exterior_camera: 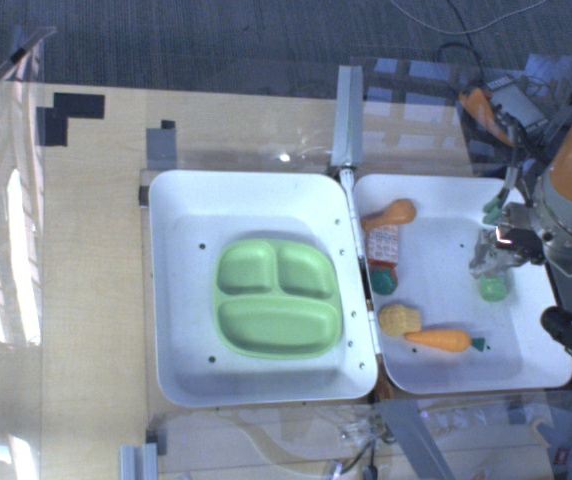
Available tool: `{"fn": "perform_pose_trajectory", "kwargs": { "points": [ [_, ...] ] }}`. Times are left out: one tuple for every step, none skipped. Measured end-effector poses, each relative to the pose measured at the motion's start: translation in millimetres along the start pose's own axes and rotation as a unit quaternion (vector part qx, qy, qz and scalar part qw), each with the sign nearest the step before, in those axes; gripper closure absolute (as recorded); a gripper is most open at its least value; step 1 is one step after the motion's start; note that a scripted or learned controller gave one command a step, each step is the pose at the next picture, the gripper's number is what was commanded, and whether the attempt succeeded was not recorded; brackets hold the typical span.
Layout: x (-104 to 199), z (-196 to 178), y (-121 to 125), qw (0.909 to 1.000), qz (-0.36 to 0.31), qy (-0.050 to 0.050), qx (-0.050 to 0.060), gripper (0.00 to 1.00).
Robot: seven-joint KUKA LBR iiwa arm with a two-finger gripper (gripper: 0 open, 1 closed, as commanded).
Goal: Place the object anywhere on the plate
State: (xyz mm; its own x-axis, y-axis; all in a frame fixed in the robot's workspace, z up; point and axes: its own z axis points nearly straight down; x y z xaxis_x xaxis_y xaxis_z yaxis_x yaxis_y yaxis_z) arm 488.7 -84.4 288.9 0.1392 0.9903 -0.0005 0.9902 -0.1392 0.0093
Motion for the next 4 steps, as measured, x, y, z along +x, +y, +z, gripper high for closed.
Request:
{"fn": "perform_pose_trajectory", "kwargs": {
  "points": [
    [45.4, 81.0, 15.9, 0.9999, 0.012, 0.001, 0.003, 1.00],
    [-51.8, 49.7, 70.4, 0.9807, -0.195, 0.000, 0.000, 1.00],
    [7.9, 78.7, 94.9, 0.9817, -0.190, 0.001, 0.002, 1.00],
    [16.7, 44.0, 163.5, 0.9765, -0.215, 0.000, 0.000, 1.00]
  ]
}}
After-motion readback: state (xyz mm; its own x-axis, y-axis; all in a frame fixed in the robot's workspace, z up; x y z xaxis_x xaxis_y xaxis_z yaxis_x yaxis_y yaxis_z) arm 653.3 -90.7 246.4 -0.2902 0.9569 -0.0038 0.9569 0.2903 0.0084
